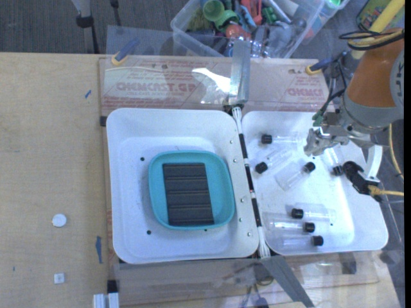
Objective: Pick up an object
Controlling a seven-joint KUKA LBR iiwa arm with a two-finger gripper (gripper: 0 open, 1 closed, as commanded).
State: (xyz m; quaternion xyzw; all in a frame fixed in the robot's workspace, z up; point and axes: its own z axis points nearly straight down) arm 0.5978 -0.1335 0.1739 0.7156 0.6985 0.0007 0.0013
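Several clear vials with black caps lie scattered in the right bin (pixel 366 236). One vial (pixel 291 174) lies near the bin's middle, its cap pointing up-right. Another vial (pixel 277 138) lies at the far left of this bin, and three more lie near the front, among them a vial (pixel 314 214). My gripper (pixel 314 145) hangs over the back half of the right bin, just above and to the right of the middle vial. Nothing shows between its jaws. The left bin (pixel 128 140) holds a teal tray (pixel 157 172) with a dark ribbed insert (pixel 187 194).
A raised divider (pixel 247 172) runs between the two bins. A cardboard wall (pixel 167 85) stands behind them, with a clear tub of toys (pixel 257 11) beyond it. The wooden bench (pixel 45 140) lies to the left, with a small white disc (pixel 59 221) on it.
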